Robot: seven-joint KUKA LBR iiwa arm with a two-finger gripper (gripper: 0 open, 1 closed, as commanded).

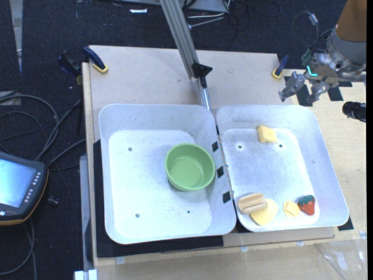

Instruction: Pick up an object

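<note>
Two white bins side by side on the desk, touching along their inner edges at mid-frame. Left bin has 1 item: a green bowl, upright, sitting toward the bin's right half, near the inner edge but not touching the wall. Lots of open floor to the bowl's left and front.

Right bin has 5 small items. 1 yellow block alone near the far wall, w/ free room on all sides. The other 4 sit in a row along the near edge: 1 tan hot-dog-like piece, 1 pale yellow round piece touching it on its front-right, 1 small yellow chunk a bit apart, and 1 red strawberry w/ green top just beside that chunk, close to the near-right corner. Mid floor of the right bin is bare, so there's wide room between the far block and the near row.

Arm comes in from upper right; orange band at the top corner. The hand hangs over the bare desk just beyond the right bin's far-right corner, outside the bin, well apart from every item. Nothing between its fingers; can't tell if they're spread or closed, too dark and cluttered there.

Also 2 blue/yellow clamps at the desk's far corners: left clamp, right clamp. 1 grey slanted pole runs down to the bins' junction.
</note>
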